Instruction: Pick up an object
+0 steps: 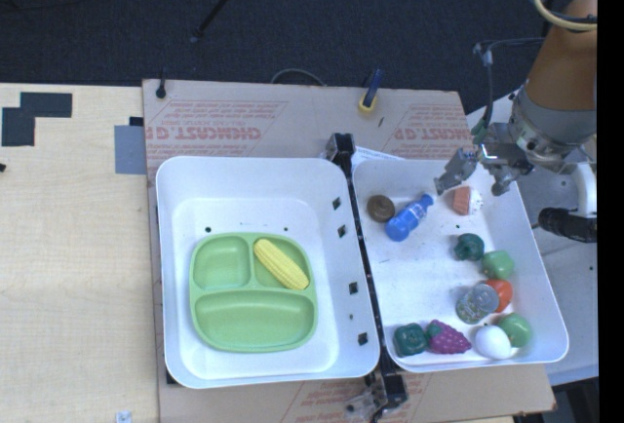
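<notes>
The pale wood counter (pixel 68 265) fills the left and lower part of the frame. A sheet of brown printed cardboard (pixel 253 124) lies flat on it at center. Two shallow white bins rest on the cardboard side by side: the left bin (pixel 185 216) at center, the right bin (pixel 541 314) toward the lower right, touching along their inner edges.

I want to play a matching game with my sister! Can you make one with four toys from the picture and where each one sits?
Things:
1. yellow toy corn cob
2. blue plastic bottle
3. purple toy grape bunch
4. white toy egg

Places:
A. right bin, near its front right corner
B. upper right compartment of the green divided plate
C. right bin, near its back, beside a brown round piece
D. right bin's front edge, beside a dark green toy

Pairs: 1-B, 2-C, 3-D, 4-A
</notes>
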Motion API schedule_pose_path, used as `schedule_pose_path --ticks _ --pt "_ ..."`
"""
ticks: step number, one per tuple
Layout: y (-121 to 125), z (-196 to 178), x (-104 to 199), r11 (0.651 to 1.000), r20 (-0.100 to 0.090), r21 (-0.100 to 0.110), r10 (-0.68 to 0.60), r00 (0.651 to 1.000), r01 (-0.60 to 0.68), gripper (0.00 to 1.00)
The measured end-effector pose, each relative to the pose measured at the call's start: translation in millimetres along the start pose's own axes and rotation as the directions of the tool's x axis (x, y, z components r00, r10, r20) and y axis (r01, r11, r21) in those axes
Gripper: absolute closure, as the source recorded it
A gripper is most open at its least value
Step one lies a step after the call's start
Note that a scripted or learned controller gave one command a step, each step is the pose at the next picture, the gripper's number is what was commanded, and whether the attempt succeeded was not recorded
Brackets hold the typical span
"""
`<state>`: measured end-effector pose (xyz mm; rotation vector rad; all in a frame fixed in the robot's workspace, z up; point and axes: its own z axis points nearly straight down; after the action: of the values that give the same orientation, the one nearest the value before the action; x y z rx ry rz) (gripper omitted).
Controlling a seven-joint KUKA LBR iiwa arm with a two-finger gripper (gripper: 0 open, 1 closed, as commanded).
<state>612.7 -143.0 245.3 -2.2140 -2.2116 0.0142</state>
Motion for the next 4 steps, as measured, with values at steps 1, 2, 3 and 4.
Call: schedule_pose_path --ticks 1,2,3,4 --pt "2 -8 0 1.000 0.002 -0.014 -0.002 1.000 0.002 0.00" --pt "-8 48 3 1.000 0.001 -0.007 -0.002 1.000 0.002 0.00" --pt "-2 93 7 1.000 0.001 -0.008 -0.002 1.000 0.002 0.00" --pt "4 132 9 1.000 -0.003 -0.016 -0.001 1.000 0.001 0.00"
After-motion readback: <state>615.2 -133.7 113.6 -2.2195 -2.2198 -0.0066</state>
